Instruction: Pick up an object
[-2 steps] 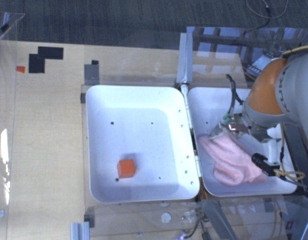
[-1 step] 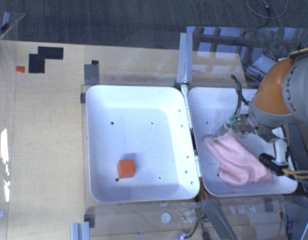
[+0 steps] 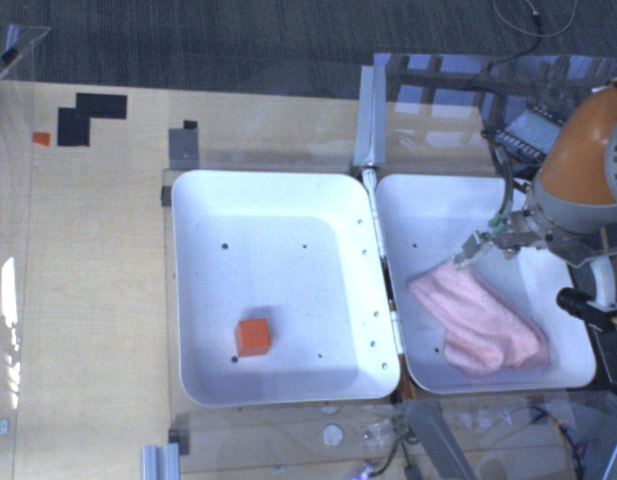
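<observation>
- We see a soft pink folded cloth [image 3: 476,320] lying in the right-hand shallow white plastic bin [image 3: 428,208]; it stretches slantwise from about the middle of that bin's floor toward its near right corner, where the bulkier end rests close to the near wall.
- We see the two-finger gripper [image 3: 468,255] just above the cloth's upper left end, its slim pale tip pointing left and slightly down; we cannot make out whether the tip touches the fabric.
- We cannot tell how the gripper is set, since the tip is too small and blurred to read, and we see nothing clearly caught in it.
- Behind the gripper, we see the grey arm with its orange band [image 3: 588,168] coming in over the right bin's far right corner and right wall.
- In the left-hand shallow white plastic bin [image 3: 203,208] we find a small orange cube [image 3: 253,337], sitting on the floor near the near wall, somewhat left of the middle, well apart from the cloth.
- The two bins stand side by side, touching along a shared middle edge, on a pale wooden bench [image 3: 88,288].
- Toward the bench's far left corner we notice a black stepped patch [image 3: 86,116] and, just left of it, a tiny orange square [image 3: 41,139].
- A small grey block [image 3: 184,146] stands just beyond the left bin's far left corner.
</observation>
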